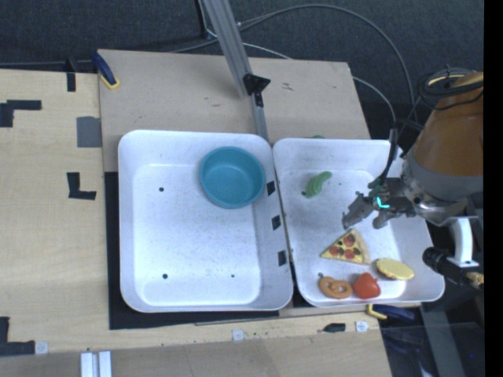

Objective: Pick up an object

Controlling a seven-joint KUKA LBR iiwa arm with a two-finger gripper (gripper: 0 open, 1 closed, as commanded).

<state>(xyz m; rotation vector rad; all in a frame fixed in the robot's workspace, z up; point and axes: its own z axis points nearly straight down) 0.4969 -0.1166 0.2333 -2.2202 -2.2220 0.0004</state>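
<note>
My gripper hangs over the right bin, just above a toy pizza slice. Its two dark fingers are spread apart, open, with nothing between them. A green toy vegetable lies up and to the left of the gripper. Along the bin's front edge sit an orange ring-shaped piece, a red tomato and a yellow piece. A blue bowl stands in the back of the left bin.
A grey metal post slants down from the top to the seam between the bins. The arm's orange-banded wrist stands over the right bin's right rim. Black cables loop behind the bench.
</note>
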